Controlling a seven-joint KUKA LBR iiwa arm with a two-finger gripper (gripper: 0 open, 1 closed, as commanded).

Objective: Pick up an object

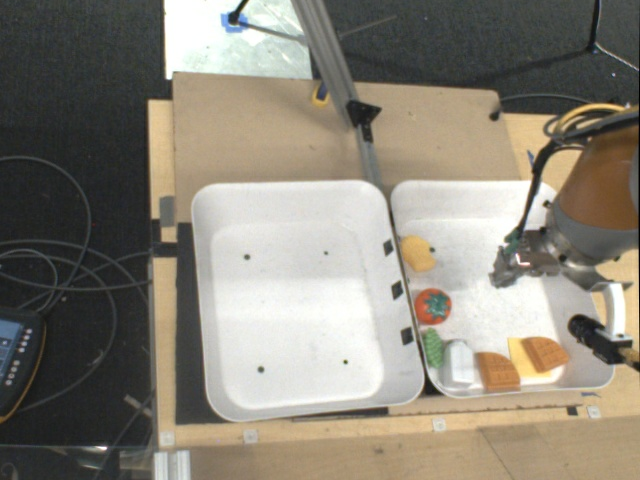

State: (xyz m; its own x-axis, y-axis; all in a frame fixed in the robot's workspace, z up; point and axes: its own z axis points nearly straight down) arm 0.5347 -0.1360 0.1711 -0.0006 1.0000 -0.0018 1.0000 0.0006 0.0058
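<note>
One gripper (513, 266) is seen over the right bin (470, 200), fingers too blurry to call. Nothing is seen held. Nearest pickable stuff is found below it: the yellow block (533, 359) and brown piece (496, 370); the tomato (433, 306) lies off left

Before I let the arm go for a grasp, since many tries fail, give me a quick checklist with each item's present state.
1. Gripper over the right-hand white bin: ok.
2. Nothing between its fingers: cannot tell.
3. Round red toy tomato lying apart from the gripper: ok.
4. Pale yellow lump close to the bin wall, awkward to grasp: not ok.
5. Orange-brown toast-like pieces crowded at the near wall: not ok.
</note>
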